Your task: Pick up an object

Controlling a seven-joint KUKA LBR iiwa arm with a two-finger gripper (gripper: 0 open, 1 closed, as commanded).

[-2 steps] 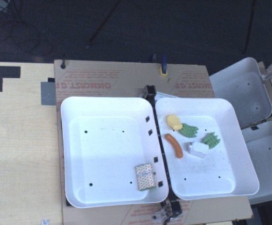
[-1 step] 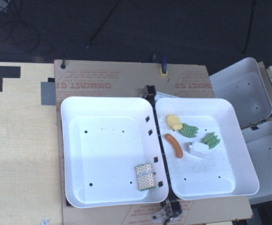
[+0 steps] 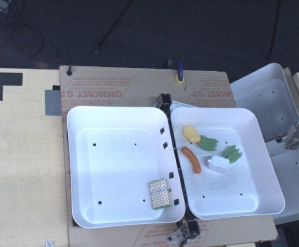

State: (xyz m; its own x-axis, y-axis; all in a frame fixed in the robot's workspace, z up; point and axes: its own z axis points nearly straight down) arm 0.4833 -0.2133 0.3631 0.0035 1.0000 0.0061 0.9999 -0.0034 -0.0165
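Right bin [image 3: 265, 189], centre-right of frame: yellow piece [image 3: 191, 134] touching a green piece [image 3: 208, 142], orange sausage [image 3: 191, 159], white block [image 3: 218, 163], second green piece [image 3: 232, 153]; left bin [image 3: 82, 210]: patterned card [image 3: 160, 193], lower right corner.

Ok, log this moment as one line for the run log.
task: pick object | left bin: card box | right bin: sausage, yellow piece, two green pieces, white item | nothing picked yet
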